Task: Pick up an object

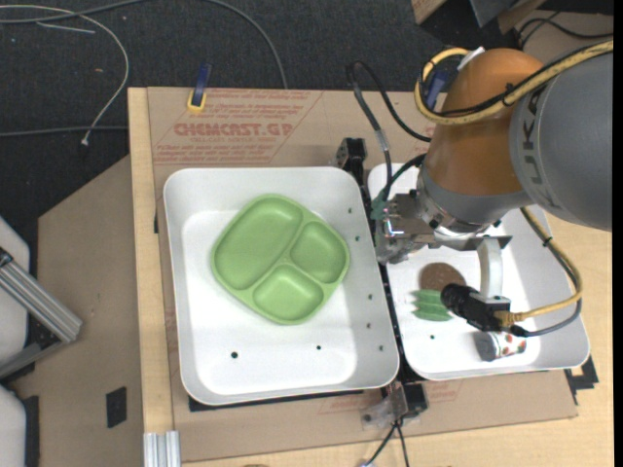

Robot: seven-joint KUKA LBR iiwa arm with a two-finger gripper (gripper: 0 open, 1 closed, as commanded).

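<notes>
My gripper [394, 233] is over the right bin [438, 353], at its left wall. Under me: brown disc [443, 276], green item [426, 306] just beside it. Green divided plate [280, 258] lies in the left bin [292, 358].

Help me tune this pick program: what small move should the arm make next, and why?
Probably a short shift of the gripper toward the view's bottom right, then down. It hangs near the left wall of the right shallow white bin, while the small green piece and the round brown disc lie just beyond it on the bin floor, so it seems not yet centred over either.
</notes>
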